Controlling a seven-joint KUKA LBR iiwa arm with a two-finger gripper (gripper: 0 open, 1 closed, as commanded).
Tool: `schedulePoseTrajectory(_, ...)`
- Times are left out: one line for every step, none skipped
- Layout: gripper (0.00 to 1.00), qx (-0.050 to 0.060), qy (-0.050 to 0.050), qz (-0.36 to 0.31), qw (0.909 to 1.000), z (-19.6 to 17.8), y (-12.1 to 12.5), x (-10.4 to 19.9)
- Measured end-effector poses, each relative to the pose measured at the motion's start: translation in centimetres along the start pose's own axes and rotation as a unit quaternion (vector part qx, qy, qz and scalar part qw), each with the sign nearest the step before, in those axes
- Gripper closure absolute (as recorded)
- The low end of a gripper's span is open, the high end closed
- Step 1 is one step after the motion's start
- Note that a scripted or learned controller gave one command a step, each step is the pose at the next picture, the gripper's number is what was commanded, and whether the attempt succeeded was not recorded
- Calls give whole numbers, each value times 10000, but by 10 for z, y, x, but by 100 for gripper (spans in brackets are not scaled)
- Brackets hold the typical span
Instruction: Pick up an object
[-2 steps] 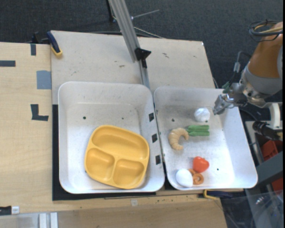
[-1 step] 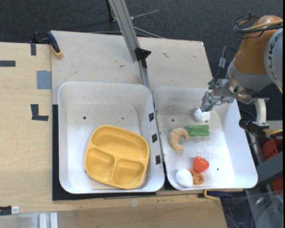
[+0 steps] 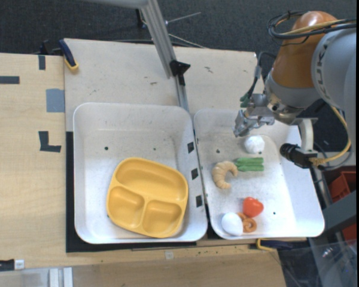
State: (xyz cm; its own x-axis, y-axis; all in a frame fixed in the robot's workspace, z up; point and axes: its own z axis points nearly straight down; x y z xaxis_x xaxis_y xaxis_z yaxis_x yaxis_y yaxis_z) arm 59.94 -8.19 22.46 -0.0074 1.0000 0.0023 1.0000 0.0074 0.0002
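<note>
Your gripper (image 3: 246,126) hung low in the right bin (image 3: 299,214), right above a white ball (image 3: 253,143); can't tell from here if it touched or gripped it. Rel. to that ball: green piece (image 3: 250,164) just below, croissant (image 3: 225,173) below-left, red piece (image 3: 252,207) and egg (image 3: 231,223) well below. Yellow tray (image 3: 147,197) sat in the left bin (image 3: 84,160).

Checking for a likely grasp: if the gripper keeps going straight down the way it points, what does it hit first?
Most likely the small white ball just under the gripper in the right bin; height above it is unclear from this slanted view.
</note>
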Motion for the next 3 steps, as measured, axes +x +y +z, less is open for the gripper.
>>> schedulePoseTrajectory(100, 5, 0, 2, 10000, -10, -1, 50)
schedulePoseTrajectory(100, 4, -1, -5, 10000, -12, -4, 114)
schedulePoseTrajectory(100, 12, -4, 4, 10000, -13, -8, 160)
